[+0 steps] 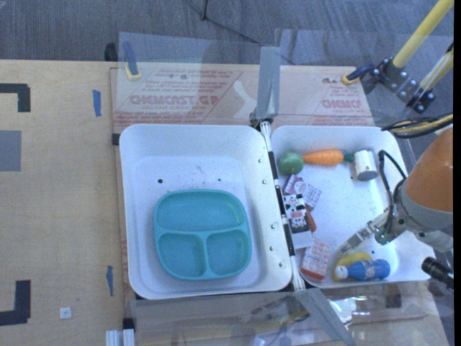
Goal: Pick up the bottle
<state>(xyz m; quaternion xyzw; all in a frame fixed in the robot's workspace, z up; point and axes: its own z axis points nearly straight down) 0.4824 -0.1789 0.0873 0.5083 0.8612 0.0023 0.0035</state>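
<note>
The bottle (364,270) lies on its side near the front edge of the right bin (338,200). It has a blue body, a white label band and a yellow cap end pointing left. My gripper (366,236) hangs low over the bin just behind the bottle, reaching in from the right under the grey wrist and orange band (436,171). A yellow piece (353,256) lies between the gripper tip and the bottle. Nothing shows as held.
The right bin also holds a green ball (290,162), an orange carrot (323,157), a silver can (364,164), a cow-print carton (297,209) and a pink packet (315,258). A teal divided tray (202,233) sits in the left bin (144,157).
</note>
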